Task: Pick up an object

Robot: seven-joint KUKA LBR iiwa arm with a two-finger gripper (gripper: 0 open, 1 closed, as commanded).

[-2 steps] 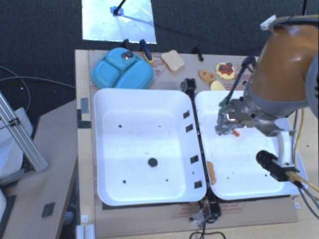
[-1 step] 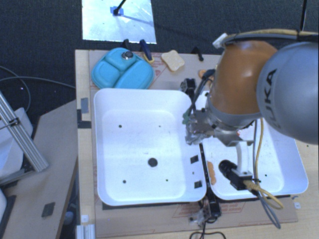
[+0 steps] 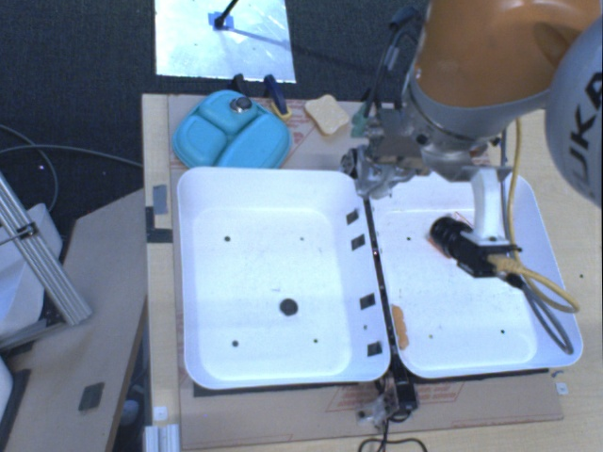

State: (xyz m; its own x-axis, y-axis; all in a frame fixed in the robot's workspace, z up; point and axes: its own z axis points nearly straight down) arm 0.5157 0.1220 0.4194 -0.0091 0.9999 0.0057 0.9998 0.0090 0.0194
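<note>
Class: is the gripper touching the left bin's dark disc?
Apart. The camera view shows the dark disc on the left bin floor, the gripper away near the bins' shared rim.

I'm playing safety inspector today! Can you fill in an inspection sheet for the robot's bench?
Surface: pale wooden bench bearing a left white bin and a right white bin, side by side.
Job's things: small dark round disc in the left bin; small orange-tan stick in the right bin, by its left wall.
Clutter: blue divided plastic tray and tan sponge-like block behind the bins.
Grippers: end effector over the far end of the bins' divide.
Cables: thin dark cable on the floor, left.
Surroundings: dark carpet, shiny silver sheet.
</note>
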